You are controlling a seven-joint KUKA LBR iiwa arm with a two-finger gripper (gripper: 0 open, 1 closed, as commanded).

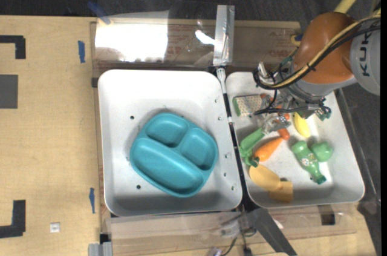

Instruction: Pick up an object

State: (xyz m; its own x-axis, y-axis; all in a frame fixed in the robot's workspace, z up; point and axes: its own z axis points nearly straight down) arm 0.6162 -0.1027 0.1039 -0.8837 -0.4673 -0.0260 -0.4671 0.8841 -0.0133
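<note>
Over the right bin [354, 188], the gripper [279, 121], its grip state untellable, probably should descend squarely on the carrot [269, 149].

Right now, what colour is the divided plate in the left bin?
Teal blue, plain: the divided plate in the camera view.

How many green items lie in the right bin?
2: a green vegetable toy left of the carrot, and a green bottle-shaped toy toward the bin's right. The arm may hide others.
</note>
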